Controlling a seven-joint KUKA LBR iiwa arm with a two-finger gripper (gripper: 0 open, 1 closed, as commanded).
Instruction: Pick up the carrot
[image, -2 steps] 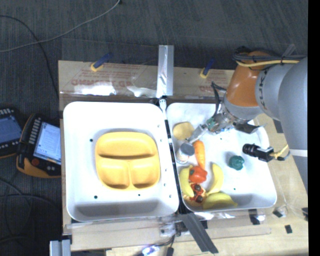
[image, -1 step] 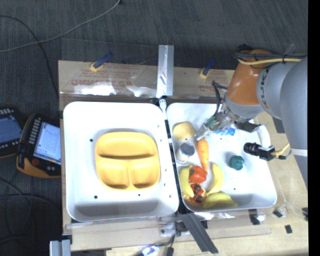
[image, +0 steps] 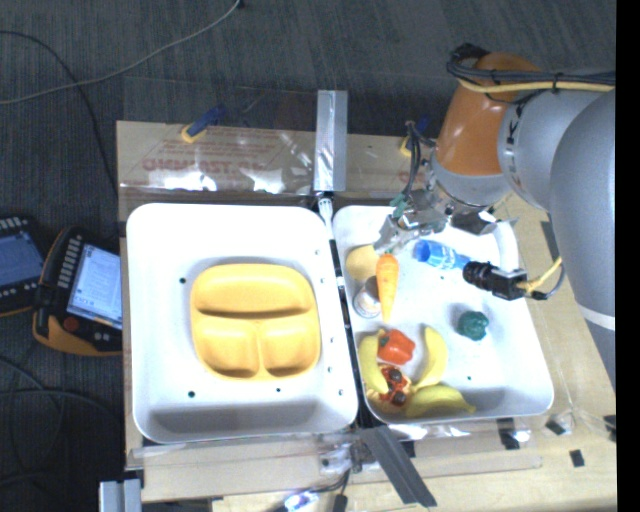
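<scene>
The carrot (image: 387, 287) is orange and lies in the right bin (image: 520, 395) near its left wall, thick end toward the back and tip pointing to the front. My gripper (image: 398, 228) hangs at the back of that bin, just behind and above the carrot's thick end. It is open, with nothing between its fingers. The carrot rests on the bin floor, apart from the gripper.
Around the carrot lie a pale yellow fruit (image: 360, 265), a small silver cup (image: 368, 301), a blue bottle (image: 436, 255), a green piece (image: 472, 324), a red pepper (image: 397, 346) and bananas (image: 437, 400). The left bin (image: 160, 240) holds a yellow divided tray (image: 255, 318).
</scene>
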